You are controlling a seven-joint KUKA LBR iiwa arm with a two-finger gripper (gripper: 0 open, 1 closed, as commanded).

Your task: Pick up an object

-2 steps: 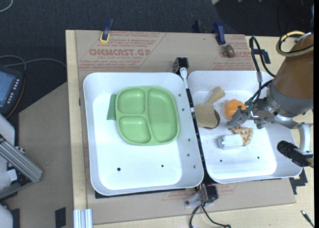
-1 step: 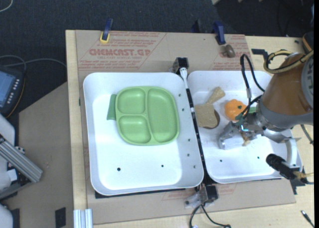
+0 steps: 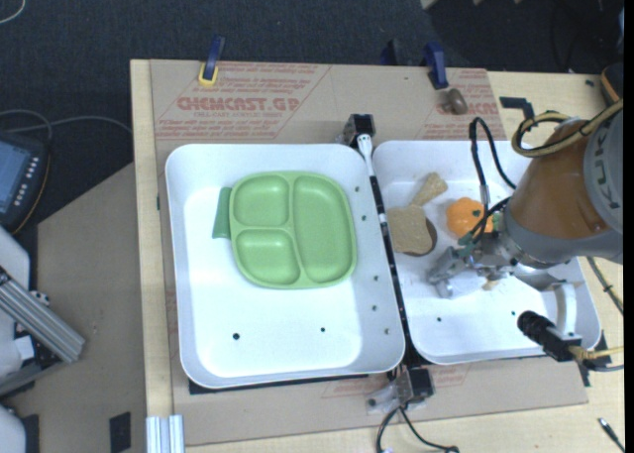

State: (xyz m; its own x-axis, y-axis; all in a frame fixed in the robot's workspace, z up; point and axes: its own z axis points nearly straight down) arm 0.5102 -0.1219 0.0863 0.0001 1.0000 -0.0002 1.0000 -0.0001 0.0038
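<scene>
The right bin holds a brown flat piece, a smaller tan piece behind it, and an orange round object. My gripper hangs low over the middle of this bin, just in front of the orange object and right of the brown piece. Its fingers stand open, spread apart with nothing between them. The arm's orange band partly covers the bin's right side.
A green divided plate lies in the left bin, with a darker green flat thing sticking out from under its left edge. A raised divider separates the two bins. Clamps sit on the bench's far edge.
</scene>
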